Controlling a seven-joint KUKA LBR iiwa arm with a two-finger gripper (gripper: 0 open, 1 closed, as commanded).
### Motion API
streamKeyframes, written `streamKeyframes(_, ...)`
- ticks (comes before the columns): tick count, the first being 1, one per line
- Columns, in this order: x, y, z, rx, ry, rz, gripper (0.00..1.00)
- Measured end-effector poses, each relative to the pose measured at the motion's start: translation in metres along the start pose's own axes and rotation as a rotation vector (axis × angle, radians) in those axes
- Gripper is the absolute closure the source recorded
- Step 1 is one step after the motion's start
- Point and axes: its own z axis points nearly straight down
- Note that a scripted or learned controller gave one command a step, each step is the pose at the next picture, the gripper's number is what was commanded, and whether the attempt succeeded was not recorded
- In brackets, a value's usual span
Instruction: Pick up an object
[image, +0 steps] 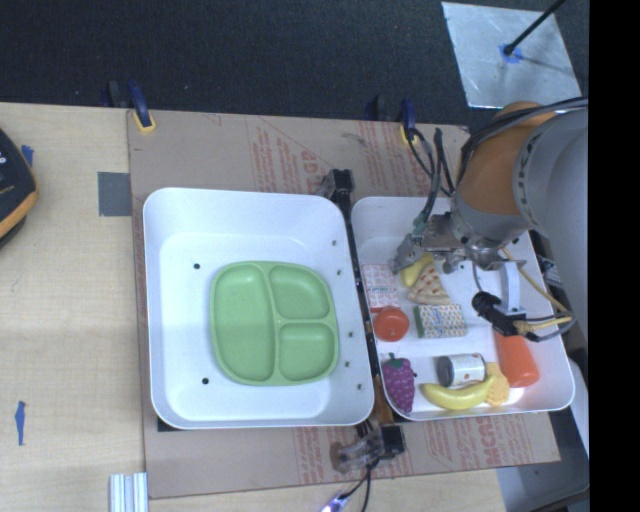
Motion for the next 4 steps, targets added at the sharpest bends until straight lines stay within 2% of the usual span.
streamKeyframes(1,-0.032,-0.125,0.003,0.01,0.014,-0.004,0.0)
streamKeyframes(2,-0.028,-0.058,0.002,0.007,0.014,-0.005,0.0)
streamKeyframes(3,0.011,0.021,0.002,0.007,0.015,-0.005,0.0)
streamKeyframes(4,-0.004,-0.065,0.002,0.009,0.014,-0.005,0.0)
